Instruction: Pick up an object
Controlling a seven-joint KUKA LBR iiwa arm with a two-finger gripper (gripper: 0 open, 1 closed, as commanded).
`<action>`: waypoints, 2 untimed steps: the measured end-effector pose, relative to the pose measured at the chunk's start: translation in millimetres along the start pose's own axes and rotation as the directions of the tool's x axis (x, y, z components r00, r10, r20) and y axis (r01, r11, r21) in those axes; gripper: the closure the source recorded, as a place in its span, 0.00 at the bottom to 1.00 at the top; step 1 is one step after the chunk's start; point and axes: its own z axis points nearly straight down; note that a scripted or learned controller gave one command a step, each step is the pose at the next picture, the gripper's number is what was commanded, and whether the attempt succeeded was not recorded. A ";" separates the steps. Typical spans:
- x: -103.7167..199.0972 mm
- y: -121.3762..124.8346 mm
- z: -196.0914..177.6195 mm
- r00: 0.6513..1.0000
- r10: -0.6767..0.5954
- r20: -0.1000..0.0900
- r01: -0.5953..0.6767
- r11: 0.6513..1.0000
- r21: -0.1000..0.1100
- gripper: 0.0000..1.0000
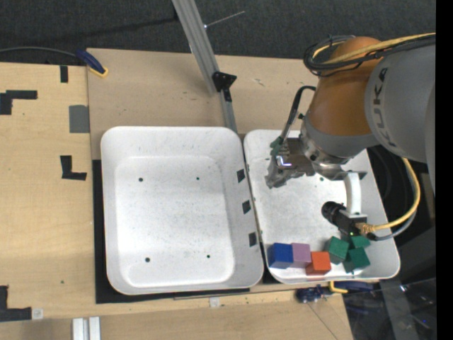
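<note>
Gripper [277, 178], finger state indiscernible, above right bin [297, 211]; coloured blocks [318, 256] lie well apart at the bin's near edge.

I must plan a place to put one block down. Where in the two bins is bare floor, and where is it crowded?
The left bin offers bare floor from wall to wall. In the right bin, bare floor lies between the tool and the block row. Crowded: its near edge, holding the blue block, purple block, orange block and green blocks.

The arm [382, 98] ran off the right edge and covered much of the right bin [297, 211] (its far corner included); the gripper [282, 170] was too blurred to read.
</note>
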 end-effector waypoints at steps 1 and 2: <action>50.0 -15.6 14.5 1.000 0.003 0.001 -0.003 1.000 -0.001 1.00; 100.7 -19.3 4.5 1.000 -0.002 0.000 0.002 1.000 -0.002 1.00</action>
